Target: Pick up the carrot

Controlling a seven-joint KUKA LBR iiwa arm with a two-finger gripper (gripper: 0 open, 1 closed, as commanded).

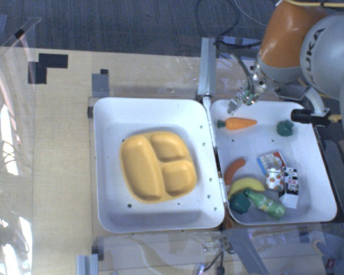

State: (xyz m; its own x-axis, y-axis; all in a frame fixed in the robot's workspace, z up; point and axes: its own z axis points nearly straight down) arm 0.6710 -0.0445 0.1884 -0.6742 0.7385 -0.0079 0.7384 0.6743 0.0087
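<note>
1. Gripper (pixel 245 99) hangs over the right bin (pixel 324 171), at its far edge. I cannot tell its grip.
2. Carrot (pixel 239 124) lies sideways just below it, leafy end pointing left.

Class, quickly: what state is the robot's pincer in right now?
Pincer: cannot be told from this view; it sits above the carrot, not gripping it.
</note>
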